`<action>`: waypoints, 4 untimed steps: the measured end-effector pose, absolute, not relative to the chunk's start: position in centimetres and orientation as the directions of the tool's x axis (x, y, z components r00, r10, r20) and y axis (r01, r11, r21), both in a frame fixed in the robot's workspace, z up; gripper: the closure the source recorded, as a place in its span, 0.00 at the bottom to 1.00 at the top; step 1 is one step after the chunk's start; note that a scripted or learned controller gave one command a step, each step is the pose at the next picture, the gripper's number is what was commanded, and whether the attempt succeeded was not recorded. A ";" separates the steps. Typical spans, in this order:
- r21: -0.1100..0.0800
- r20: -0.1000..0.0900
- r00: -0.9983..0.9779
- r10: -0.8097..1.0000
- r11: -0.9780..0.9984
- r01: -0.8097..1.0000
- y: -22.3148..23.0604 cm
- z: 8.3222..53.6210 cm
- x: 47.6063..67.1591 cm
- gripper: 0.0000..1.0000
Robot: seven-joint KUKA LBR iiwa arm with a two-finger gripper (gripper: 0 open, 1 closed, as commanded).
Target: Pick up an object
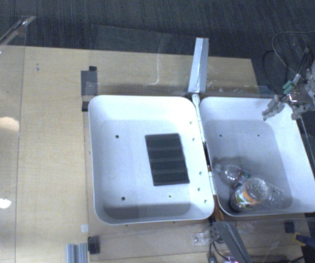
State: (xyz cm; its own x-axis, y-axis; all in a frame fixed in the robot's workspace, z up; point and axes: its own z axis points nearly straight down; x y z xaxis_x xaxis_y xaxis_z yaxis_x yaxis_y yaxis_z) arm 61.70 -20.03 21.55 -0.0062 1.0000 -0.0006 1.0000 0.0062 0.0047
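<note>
Hand (285, 107) above right bin's (256, 133) far corner, bottles (249, 191) well apart.

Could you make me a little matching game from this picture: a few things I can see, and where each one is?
Things:
1. black ribbed pad
2. clear plastic bottle
3. gripper
4. metal divider post

Places:
A. front of the right bin
B. above the right bin's back right corner
C. middle of the left bin
D. behind the bins, between them

Pairs: 1-C, 2-A, 3-B, 4-D

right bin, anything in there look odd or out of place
The clear plastic bottles lie tipped on their sides, jumbled together in the right bin's near corner. No spill is visible. The gripper is at the far edge.
</note>
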 end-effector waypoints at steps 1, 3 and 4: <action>0.005 -0.001 0.007 1.000 -0.007 1.000 -20.6 23.0 53.9 0.00; 0.007 -0.003 -0.366 0.930 0.366 0.930 -10.8 14.5 48.9 0.00; 0.012 -0.006 -0.353 0.936 0.353 0.936 -9.0 9.0 51.6 0.00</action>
State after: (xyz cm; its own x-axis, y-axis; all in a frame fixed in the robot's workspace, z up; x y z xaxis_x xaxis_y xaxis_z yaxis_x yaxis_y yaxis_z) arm 51.61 -9.03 8.98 -0.3528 0.9357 -0.0062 0.9356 0.3529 0.0120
